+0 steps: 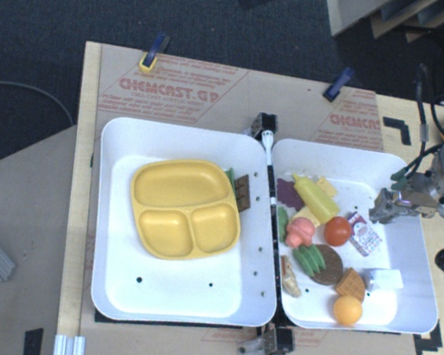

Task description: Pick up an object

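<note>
My gripper [384, 210] hangs over the right part of the right bin [420, 181], and the arm comes in from the right edge. Just below and left of it lies a small red and white packet [365, 236]. A red tomato [337, 230] sits left of the packet. Further left are a yellow bottle-shaped toy [315, 196], a purple piece [287, 193], a pink piece [301, 231], a green vegetable [307, 260] and a brown round piece [328, 264]. An orange ball [347, 310] and a tan block [351, 284] lie near the front.
The left bin [111, 197] holds a yellow divided plate [186, 207] with a small brown piece [241, 192] at its right edge. A white card [386, 279] lies in the right bin's front right. Clamps and cables sit along the wall between the bins.
</note>
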Available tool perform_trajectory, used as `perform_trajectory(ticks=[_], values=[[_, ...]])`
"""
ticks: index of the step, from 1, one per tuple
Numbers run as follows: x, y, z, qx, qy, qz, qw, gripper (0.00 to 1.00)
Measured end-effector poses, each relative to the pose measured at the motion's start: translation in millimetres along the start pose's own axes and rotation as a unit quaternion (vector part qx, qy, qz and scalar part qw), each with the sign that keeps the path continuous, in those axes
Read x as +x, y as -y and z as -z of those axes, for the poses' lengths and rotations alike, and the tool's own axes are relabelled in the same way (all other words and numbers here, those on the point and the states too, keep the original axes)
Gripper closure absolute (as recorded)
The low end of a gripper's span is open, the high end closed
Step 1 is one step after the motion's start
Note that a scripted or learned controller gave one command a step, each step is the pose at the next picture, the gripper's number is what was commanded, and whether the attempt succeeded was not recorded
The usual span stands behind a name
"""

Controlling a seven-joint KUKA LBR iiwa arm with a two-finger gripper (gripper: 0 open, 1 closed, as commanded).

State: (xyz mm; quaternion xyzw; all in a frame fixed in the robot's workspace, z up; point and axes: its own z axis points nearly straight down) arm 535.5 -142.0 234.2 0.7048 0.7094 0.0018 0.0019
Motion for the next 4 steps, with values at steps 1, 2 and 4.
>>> perform_trajectory(ticks=[1,2,4], values=[[57,-13,-9,0.003,-0.001,0.0,1.0,1.0],[116,-37,-14,0.001,-0.001,0.001,1.0,1.0],[153,-66,-6,0.001,0.0,-0.002,1.0,1.0]])
